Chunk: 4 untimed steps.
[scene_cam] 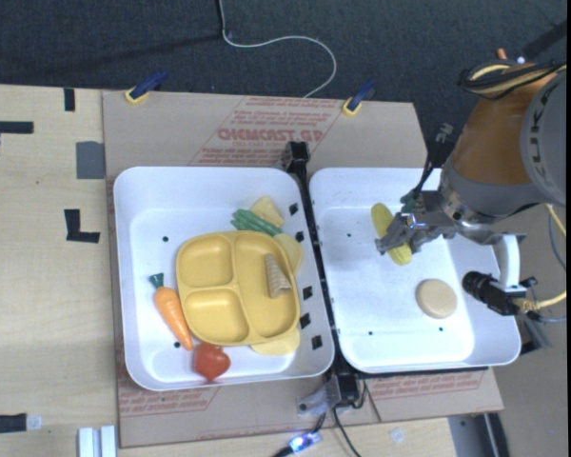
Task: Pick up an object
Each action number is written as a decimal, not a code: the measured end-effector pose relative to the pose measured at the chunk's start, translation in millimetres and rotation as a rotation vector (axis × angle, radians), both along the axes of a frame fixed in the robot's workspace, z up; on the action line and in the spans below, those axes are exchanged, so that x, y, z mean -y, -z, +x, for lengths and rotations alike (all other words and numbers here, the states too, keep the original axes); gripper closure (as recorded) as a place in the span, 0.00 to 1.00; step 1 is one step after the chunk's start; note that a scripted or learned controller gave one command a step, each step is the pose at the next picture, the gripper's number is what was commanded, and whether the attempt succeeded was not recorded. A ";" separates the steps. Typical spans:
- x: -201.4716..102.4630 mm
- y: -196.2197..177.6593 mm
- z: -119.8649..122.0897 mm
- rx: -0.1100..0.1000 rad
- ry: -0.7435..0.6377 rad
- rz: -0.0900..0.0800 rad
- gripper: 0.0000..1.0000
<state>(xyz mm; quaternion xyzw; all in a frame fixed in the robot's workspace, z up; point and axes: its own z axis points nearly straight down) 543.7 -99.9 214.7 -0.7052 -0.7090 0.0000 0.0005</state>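
Note:
In the right bin [362,346], a yellow elongated piece [382,219] lies near the upper left. My gripper [403,237] is right on top of it, crossing its middle; yellow shows above and below the gripper tip. Whether the piece rests on the bin floor or is lifted cannot be judged. A round beige piece [437,298] lies lower right in the same bin, apart from the gripper.
The left bin [133,255] holds a yellow compartment plate [230,288] with a beige piece [279,275] on it, a carrot [173,315], a red piece [210,361], green beans [255,222] and pale yellow pieces [266,208]. The grey arm [500,174] reaches over the right bin's right side.

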 end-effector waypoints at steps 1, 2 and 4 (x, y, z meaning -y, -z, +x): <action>-32.4 -11.1 34.8 0.002 0.000 0.000 1.00; -67.6 -18.3 71.3 0.002 0.000 0.000 1.00; -88.3 1.6 110.6 -0.002 0.005 -0.003 1.00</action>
